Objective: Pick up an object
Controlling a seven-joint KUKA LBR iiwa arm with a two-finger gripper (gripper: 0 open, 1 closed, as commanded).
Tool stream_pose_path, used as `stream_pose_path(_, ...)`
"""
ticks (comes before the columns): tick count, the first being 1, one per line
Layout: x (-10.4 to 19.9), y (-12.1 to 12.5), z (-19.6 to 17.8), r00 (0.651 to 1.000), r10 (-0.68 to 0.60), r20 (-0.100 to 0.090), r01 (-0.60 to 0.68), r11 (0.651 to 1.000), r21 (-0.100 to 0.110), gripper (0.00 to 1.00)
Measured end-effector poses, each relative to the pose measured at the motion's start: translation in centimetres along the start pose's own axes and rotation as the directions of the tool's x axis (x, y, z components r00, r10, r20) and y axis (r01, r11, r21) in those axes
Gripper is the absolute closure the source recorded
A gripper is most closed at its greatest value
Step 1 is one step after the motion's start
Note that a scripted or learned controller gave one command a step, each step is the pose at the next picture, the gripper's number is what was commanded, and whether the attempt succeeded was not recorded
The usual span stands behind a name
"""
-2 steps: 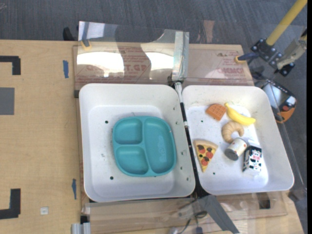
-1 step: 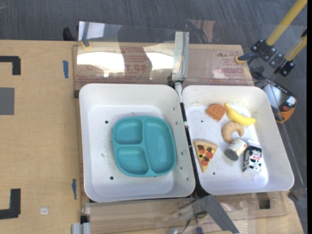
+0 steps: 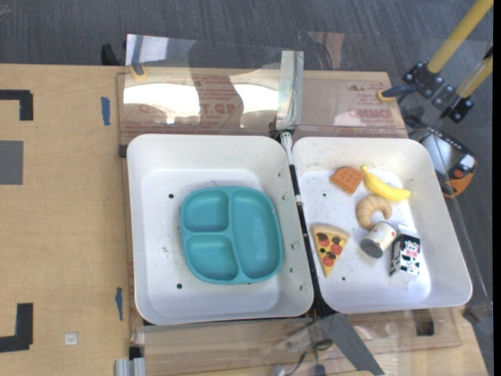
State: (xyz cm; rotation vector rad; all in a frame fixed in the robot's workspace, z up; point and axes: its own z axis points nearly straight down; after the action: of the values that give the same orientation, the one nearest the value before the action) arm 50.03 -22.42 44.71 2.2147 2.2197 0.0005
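The robot's arm [image 3: 462,180], grey with an orange band, hangs at the outer rim of the right-hand bin [image 3: 438,288] on the counter. The gripper [image 3: 448,157] is too indistinct at that edge to tell whether it is apart or together, and nothing is seen in it.

The toy food lies inward of the gripper, toward the divider between the bins. Nearest is a yellow banana [image 3: 385,185], its long axis slanting across the bin with one tip toward the gripper and the other toward an orange waffle [image 3: 347,180]. Just past it sits a croissant [image 3: 374,208], touching or nearly touching a small grey can [image 3: 378,240] lying on its side. A cow-patterned carton [image 3: 406,255] lies beside the can, and a pizza slice [image 3: 329,247] points its tip away from the far wall. A teal divided plate [image 3: 232,235] sits well apart in the far bin.

The pick has probably not begun. The crowding is the hazard: closing on the banana along its length would likely slip off, and the can could roll when nudged.
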Motion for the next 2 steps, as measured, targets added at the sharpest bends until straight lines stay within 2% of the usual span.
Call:
stream_pose_path(1, 0.1, -2.0, 1.1, 1.000, 0.001, -0.004, -0.001, 1.000, 0.005, 1.00)
stream_pose_path(2, 0.2, -2.2, 14.5, 1.000, 0.001, -0.006, -0.001, 1.000, 0.012, 1.00)
